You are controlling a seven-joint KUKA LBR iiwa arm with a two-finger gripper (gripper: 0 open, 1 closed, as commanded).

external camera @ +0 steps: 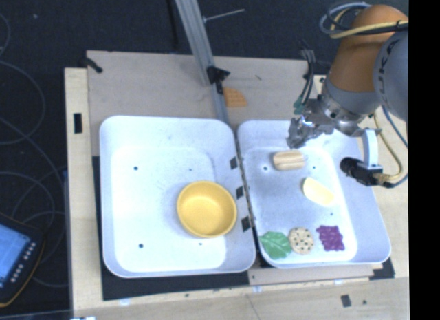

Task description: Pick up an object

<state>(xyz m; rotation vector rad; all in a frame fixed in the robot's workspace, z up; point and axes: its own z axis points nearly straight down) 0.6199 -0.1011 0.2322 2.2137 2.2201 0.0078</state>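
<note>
Pincer (300, 135) hovering above the tan roll (288, 160), nothing lifted yet.
Whether I'm clenched or released, I cannot tell; the grasp remains.

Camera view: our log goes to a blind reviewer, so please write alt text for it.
A grey and orange robot arm holds its tool just above a tan bread roll in the right bin, which also holds a yellow piece, a green leaf, a cookie and purple grapes. The left bin holds a yellow bowl.
</note>
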